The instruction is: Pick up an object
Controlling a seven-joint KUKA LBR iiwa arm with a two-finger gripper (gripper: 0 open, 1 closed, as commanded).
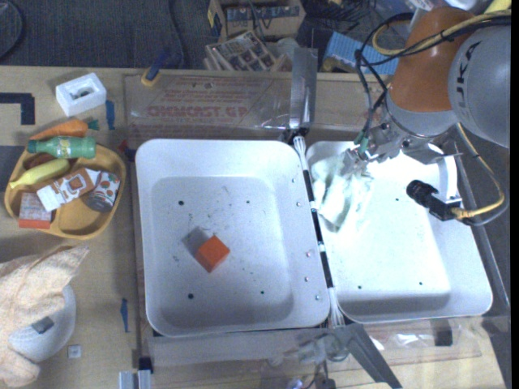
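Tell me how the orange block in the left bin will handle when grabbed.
The orange block looks rigid, so it should keep its shape. Its flat faces suggest it won't roll. Small, so probably light.

Orange cube (pixel 214 253) in white left bin (pixel 162 168); pale green cloth (pixel 339 191) in white right bin (pixel 462 298)
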